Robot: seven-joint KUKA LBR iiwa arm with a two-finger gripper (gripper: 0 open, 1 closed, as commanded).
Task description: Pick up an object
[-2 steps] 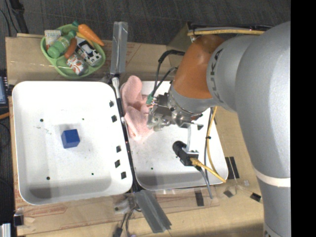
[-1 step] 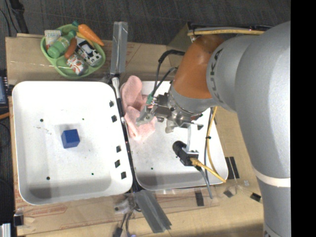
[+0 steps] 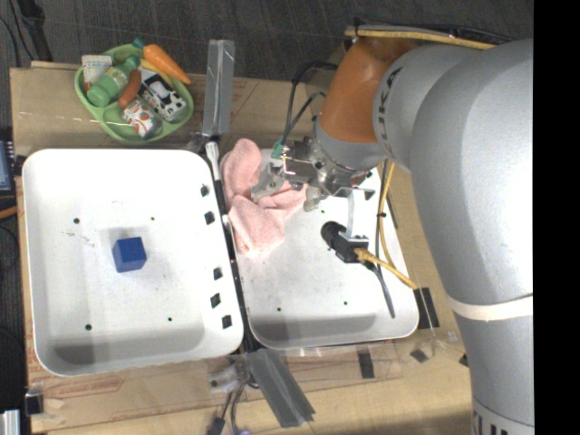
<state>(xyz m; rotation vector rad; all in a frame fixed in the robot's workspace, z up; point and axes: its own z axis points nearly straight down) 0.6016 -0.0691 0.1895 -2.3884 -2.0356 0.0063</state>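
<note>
Currently, the arm is extended over the right bin, and the gripper is lowered onto a pink cloth at the bin's upper-left corner. Whether anything is grasped cannot be determined. Soft fabric may slip free when lifted. A blue cube is located in the left bin.

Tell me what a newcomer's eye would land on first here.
The big grey arm with its orange band fills the right side, its gripper down over a crumpled pink cloth at the right bin's upper left. Next, the lone blue cube in the left bin, and a green bowl of toy food behind it.
</note>
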